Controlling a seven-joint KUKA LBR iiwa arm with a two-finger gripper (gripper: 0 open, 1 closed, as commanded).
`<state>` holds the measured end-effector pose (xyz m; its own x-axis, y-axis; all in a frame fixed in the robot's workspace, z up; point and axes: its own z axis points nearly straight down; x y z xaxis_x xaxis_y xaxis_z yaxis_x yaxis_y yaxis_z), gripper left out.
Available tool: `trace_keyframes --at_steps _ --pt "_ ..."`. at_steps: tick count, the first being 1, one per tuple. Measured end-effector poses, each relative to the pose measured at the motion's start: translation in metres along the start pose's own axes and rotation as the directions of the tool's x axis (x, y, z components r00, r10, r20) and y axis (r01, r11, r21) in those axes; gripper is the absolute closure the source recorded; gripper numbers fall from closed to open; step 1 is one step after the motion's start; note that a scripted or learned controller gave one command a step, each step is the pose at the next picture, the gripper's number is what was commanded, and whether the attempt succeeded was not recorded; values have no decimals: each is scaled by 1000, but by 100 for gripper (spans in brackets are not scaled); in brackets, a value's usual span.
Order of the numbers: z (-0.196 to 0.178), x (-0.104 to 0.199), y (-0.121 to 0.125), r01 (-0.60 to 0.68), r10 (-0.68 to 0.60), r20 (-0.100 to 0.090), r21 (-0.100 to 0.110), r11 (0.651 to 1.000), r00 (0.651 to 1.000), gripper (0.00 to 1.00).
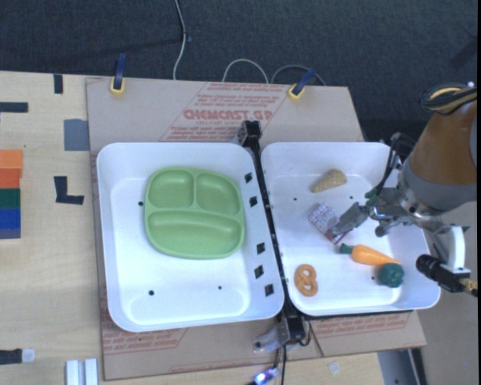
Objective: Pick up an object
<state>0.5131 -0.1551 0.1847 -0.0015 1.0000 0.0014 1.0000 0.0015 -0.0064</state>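
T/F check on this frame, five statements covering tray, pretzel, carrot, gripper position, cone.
1. The green divided tray lies in the left bin. True.
2. The pretzel lies on the green tray. False: it lies in the right bin, near its front left corner.
3. The toy carrot lies in the right bin. True.
4. The gripper is over the left bin. False: it is over the right bin, next to a small patterned packet.
5. The tan cone-shaped piece touches the carrot. False: they lie apart, the cone farther back.
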Motion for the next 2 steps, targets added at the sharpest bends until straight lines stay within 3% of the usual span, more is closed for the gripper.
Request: trace_keyframes --at_steps 1,2 --pt "64 4 -5 -1 1 -1 1 1000 1000 0" --pt "50 4 -4 1 -1 1 -3 1000 1000 100"
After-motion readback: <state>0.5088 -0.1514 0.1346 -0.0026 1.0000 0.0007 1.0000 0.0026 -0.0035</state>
